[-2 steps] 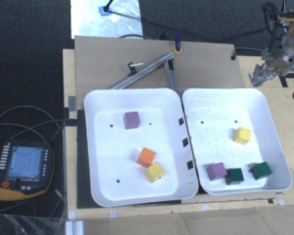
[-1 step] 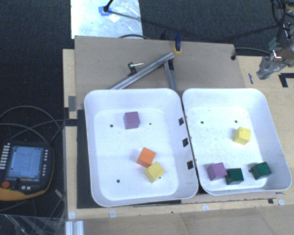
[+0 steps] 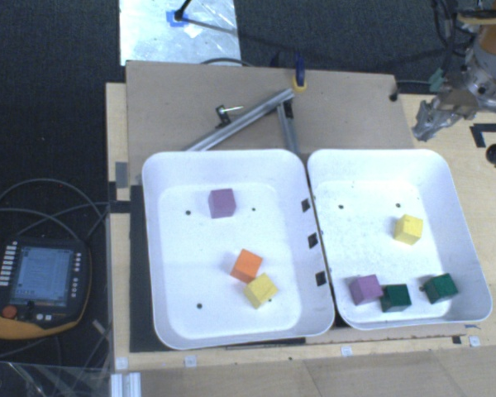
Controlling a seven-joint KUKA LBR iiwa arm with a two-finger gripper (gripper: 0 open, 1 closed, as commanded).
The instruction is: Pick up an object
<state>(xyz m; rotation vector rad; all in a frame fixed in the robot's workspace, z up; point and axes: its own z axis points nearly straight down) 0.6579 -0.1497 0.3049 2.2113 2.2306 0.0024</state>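
The left bin (image 3: 161,222) holds a purple cube (image 3: 221,203), an orange cube (image 3: 246,264) and a yellow cube (image 3: 261,289) touching the orange one. In the right bin (image 3: 450,188) lie a yellow cube (image 3: 408,228), a purple cube (image 3: 365,288) and two dark green cubes (image 3: 395,297) (image 3: 440,287) along the near wall. My gripper (image 3: 428,122) hangs above the bench beyond the right bin's far right corner, away from every cube, with nothing between its fingers.
A metal rod assembly (image 3: 244,116) lies on the brown board behind the bins. A teach pendant (image 3: 35,284) with cables sits at the left of the bench. A foil sheet (image 3: 178,16) lies on the floor beyond.
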